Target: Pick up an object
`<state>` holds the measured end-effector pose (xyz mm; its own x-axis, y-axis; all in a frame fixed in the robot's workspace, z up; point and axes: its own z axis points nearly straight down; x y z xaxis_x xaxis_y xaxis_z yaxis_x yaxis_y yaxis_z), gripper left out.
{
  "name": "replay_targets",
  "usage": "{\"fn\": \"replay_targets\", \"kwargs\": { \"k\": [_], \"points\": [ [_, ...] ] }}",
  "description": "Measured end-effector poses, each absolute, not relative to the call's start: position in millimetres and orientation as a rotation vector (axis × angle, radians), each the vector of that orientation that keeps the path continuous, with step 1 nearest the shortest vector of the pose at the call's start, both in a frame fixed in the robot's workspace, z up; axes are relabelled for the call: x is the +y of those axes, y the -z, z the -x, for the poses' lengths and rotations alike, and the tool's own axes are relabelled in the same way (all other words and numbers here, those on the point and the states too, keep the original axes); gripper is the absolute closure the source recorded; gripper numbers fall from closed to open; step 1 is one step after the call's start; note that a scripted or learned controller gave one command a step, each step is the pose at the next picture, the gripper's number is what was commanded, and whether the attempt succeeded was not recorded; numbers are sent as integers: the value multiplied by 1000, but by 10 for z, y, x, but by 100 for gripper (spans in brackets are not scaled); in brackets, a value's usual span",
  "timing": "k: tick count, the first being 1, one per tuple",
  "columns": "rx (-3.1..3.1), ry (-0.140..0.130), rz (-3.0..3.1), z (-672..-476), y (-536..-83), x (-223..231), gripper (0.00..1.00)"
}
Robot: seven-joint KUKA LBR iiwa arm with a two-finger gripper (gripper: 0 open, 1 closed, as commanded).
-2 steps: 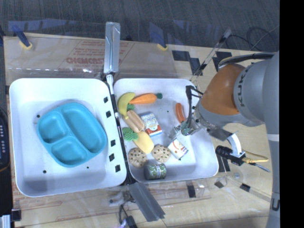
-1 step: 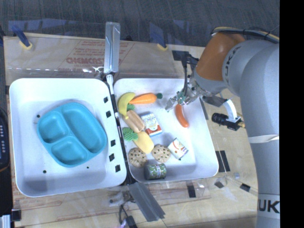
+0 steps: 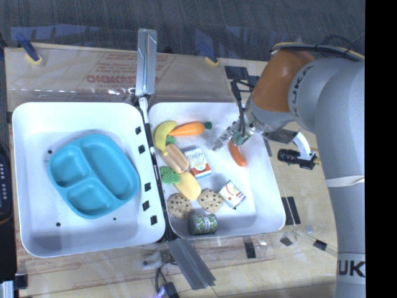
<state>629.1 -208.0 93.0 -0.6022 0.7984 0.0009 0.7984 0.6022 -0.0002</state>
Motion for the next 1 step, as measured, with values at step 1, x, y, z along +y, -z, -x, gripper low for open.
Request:
{"fn": "replay_targets", "kwargs": {
  "k": [1],
  "points": [
    [-2817, 1, 1396, -6309, -1050, -2071, 100]
  ]
}}
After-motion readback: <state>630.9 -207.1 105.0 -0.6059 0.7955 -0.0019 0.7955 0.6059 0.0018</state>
